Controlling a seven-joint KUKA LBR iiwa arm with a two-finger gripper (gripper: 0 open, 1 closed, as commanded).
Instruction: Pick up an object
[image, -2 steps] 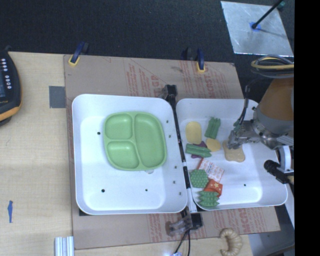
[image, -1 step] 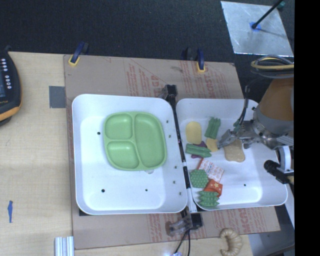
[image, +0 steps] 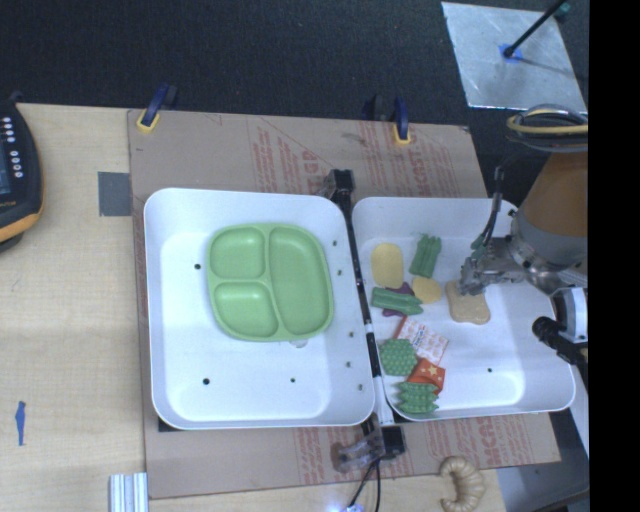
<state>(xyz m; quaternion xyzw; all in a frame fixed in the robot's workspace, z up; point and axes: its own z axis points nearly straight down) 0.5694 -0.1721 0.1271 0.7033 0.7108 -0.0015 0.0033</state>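
Bottom edge first: a tan, ridged, curled toy lies off the bins on the table, well apart from the action. Left bin carries a green divided plate. Right bin holds the clutter: yellow oval piece, green ridged vegetable, dark green pod, small yellow piece, white-and-red packet, orange packet, two bumpy green pieces and near the front wall.

Likely target: the tan flat piece, maybe a toy bread slice or cookie; too blurry to be sure. It sits mid-bin, right of the small yellow piece, apart from the packets.

Pincer comes in from the right on the grey arm with its orange band. It hangs right at the upper edge of the tan piece, overlapping it in this view. Can't tell if it's touching or just above. Finger spread isn't readable either, the metal parts blur together, so I can't say open or closed. Nothing visibly gripped.

Key relation: the tan piece lies just toward the front wall of the bin from the pincer tip, almost directly under it. Its long axis looks to run roughly left-right, slightly tilted. Judgement: the move left is mostly straight down with a small shift toward the front wall. The piece lies flat, so a grip on its edges could slip.
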